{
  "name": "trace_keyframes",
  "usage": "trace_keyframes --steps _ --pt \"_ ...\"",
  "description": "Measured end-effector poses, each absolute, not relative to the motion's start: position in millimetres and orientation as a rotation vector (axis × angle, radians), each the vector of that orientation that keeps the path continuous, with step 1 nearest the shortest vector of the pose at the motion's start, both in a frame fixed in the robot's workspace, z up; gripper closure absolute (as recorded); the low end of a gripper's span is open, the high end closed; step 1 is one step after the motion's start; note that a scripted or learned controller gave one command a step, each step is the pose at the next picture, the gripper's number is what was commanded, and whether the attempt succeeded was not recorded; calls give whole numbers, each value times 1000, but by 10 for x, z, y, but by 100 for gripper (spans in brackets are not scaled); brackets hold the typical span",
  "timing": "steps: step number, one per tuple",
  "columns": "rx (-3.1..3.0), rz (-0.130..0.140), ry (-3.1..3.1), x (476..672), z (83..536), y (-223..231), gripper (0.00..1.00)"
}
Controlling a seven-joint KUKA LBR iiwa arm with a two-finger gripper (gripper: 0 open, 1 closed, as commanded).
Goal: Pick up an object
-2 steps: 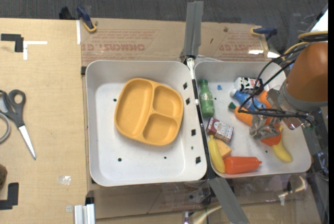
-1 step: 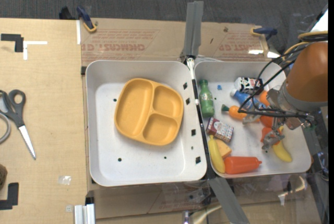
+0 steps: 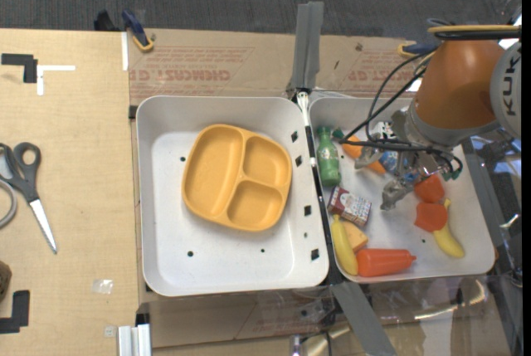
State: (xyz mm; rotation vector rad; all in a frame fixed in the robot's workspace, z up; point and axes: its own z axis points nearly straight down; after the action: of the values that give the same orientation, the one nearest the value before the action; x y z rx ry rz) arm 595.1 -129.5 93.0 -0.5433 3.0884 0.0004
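At the near edge of the right-hand shallow white plastic bin [image 3: 485, 259] lies a stubby orange-red plastic carrot-like piece [image 3: 384, 261], with a long yellow plastic banana [image 3: 343, 246] just left of it along the bin's dividing wall. A smaller yellow banana-shaped toy [image 3: 449, 240] sits toward the near right corner, touching a red blocky plastic piece [image 3: 431, 216]. Further back rests a small dark red printed carton [image 3: 350, 206], and beyond it a green plastic bottle [image 3: 328, 158] lies along the left wall. The grey two-finger gripper [image 3: 397, 190] hangs low over the middle of this bin, beside another red-orange piece [image 3: 430, 187]; whether the jaws are parted or closed, I cannot tell, and nothing is visibly between them. In the left-hand white bin [image 3: 158, 205] sits a yellow-orange three-compartment plastic plate [image 3: 236, 177]. On the wooden counter [image 3: 66, 180] far left lie grey-handled metal scissors [image 3: 31, 188]
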Motion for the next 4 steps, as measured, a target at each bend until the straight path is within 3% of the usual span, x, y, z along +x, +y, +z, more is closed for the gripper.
trace_keyframes --steps 1,2,3,4 --pt "-539 0 3083 5967 1034 -1290 100" --pt "-539 0 3083 5967 1034 -1290 0" --pt "-398 0 3110 6349 937 -970 0" --pt "-403 1 3113 5590 923 -1366 0"
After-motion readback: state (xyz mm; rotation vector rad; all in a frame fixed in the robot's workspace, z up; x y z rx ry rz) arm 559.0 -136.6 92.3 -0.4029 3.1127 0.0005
